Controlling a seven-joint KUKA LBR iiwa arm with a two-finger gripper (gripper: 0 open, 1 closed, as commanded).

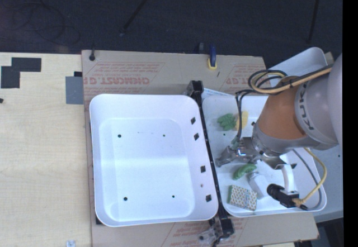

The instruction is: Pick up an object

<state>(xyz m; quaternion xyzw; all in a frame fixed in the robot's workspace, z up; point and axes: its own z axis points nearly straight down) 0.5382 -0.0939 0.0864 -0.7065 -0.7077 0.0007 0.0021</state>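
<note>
The likeliest target, a small green object (244, 171), lies on the floor of the right bin (313, 207), toward its near edge and just below the gripper (234, 153). The gripper hangs low over the bin's middle, apparently lined up for a descent onto the green piece; whether it is released or clenched cannot be told. A second green lump (226, 122) sits nearer the far edge beside a yellow piece (244, 119). A patterned square pad (243, 197) rests at the near-left corner. The left bin (100, 151) stands alongside, touching the divider.
</note>
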